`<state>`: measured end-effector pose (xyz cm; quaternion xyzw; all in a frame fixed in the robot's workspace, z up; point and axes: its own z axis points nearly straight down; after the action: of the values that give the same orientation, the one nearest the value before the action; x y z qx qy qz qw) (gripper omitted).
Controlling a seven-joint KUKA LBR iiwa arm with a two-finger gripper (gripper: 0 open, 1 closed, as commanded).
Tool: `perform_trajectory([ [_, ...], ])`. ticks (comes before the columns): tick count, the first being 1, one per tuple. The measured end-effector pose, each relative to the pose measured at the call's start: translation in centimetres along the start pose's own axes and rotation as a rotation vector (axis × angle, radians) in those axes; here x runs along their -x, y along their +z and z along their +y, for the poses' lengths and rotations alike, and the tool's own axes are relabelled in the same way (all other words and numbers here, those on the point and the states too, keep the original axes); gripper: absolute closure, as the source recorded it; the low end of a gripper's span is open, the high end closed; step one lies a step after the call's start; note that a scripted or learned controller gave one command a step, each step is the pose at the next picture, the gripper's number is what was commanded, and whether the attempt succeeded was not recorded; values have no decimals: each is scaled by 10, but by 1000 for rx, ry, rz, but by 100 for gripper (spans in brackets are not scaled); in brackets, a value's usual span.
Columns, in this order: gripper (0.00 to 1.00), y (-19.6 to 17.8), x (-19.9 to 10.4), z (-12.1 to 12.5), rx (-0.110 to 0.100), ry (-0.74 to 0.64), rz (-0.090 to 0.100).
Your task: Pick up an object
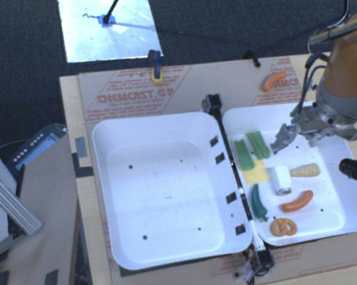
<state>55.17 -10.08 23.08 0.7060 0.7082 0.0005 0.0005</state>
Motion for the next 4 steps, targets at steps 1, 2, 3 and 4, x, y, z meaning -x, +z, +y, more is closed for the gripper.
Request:
perform_trajectory([
  [1,100,-11,0,1,3,-2,0],
  [2,100,-18,-70,48,5,-9,2],
  [3,100,-37,-106,121,9,-6,1],
  [4,100,-82,-176,116,6,-9,4],
])
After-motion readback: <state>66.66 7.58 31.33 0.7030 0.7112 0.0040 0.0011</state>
